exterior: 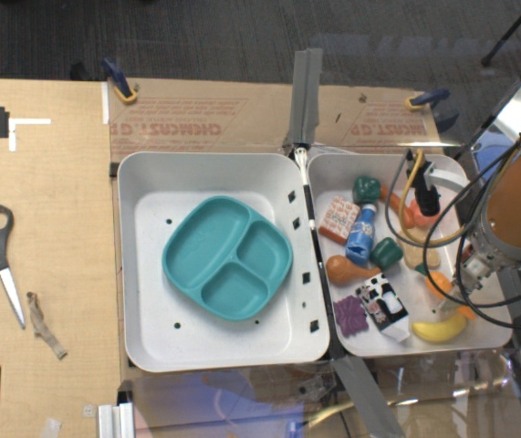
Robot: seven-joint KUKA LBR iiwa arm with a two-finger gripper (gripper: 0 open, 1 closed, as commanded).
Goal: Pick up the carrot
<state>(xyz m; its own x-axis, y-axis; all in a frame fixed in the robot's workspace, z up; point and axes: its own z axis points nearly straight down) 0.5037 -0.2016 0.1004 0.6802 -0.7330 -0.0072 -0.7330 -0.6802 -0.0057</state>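
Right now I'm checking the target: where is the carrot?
The carrot lies in the right bin, near its right side, just above the banana and beside the arm.

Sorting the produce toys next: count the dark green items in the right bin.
2: one green item near the bin's far edge, another mid-bin beside the blue bottle. The arm may hide others.

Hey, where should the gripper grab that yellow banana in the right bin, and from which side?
Probably the banana's thick middle, coming straight down from above. It lies flat by the right bin's front wall, its ends taper, and the black-and-white toy crowds its left end, so a sideways approach looks blocked.
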